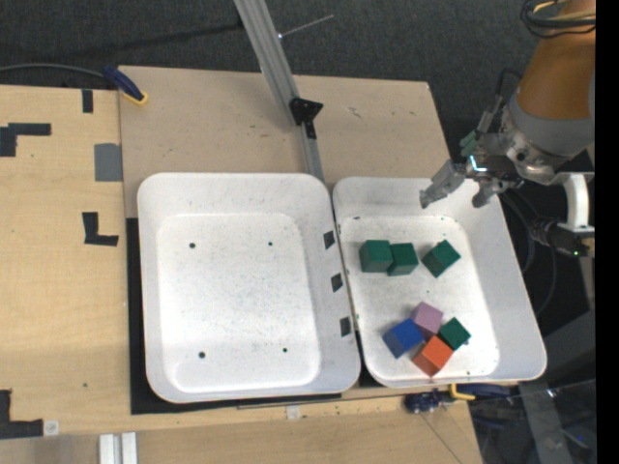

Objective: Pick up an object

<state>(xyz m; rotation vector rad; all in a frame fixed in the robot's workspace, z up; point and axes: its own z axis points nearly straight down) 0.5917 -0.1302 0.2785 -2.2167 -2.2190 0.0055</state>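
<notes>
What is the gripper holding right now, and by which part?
Nothing. The gripper hangs open above the right bin's far rim, apart from the blocks.

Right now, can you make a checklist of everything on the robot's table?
Surface: tan bench with two white bins.
Job's things: right bin holds three green blocks up top; purple, blue, orange and green blocks clustered below.
Clutter: nothing seen in the left bin.
Grippers: gripper open, above the right bin's far edge, holding nothing.
Cables: black cable at top left.
Surroundings: metal pole, dark floor.
</notes>
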